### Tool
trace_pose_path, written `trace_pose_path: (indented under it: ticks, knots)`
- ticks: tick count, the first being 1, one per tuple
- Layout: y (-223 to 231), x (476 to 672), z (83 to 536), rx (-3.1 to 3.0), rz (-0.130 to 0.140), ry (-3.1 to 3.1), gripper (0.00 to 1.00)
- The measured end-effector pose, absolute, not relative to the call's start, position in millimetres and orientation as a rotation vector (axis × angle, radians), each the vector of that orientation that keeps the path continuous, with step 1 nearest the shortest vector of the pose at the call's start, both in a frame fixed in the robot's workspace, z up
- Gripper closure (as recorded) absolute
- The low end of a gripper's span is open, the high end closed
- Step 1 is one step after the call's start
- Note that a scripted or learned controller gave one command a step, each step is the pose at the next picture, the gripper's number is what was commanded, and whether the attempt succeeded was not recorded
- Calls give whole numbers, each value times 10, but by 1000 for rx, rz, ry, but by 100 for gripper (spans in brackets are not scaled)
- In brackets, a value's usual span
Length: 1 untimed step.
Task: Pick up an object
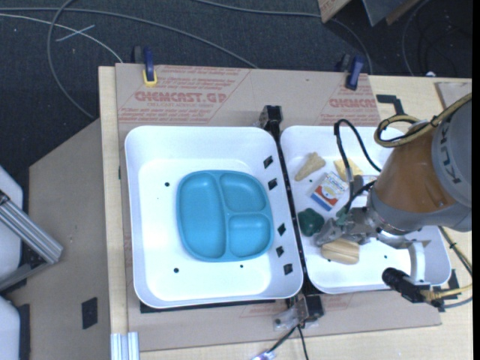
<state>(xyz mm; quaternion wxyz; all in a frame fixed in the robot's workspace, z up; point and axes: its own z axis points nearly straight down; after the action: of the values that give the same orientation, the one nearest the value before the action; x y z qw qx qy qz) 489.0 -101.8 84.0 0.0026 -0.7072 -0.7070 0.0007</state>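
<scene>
Two shallow white bins sit side by side on the surface; the left bin carries a blue three-section plastic plate, and the right bin holds the small things we might pick. From the fixed camera view, our jaws hang low over the right bin's near-left part. A tan oblong block lies just beside and below them, its long axis running roughly left to right; a dark green lump sits just to their left. A red, white and blue packet and a beige wedge lie farther back. The arm's bulk hides the fingertips, so we cannot tell their state.
</scene>
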Motion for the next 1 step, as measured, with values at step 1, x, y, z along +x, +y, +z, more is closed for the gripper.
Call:
trace_pose_path:
  ticks: [1]
  knots:
    - [-1018, 4897, 955, -2220, -1, -2218, 100]
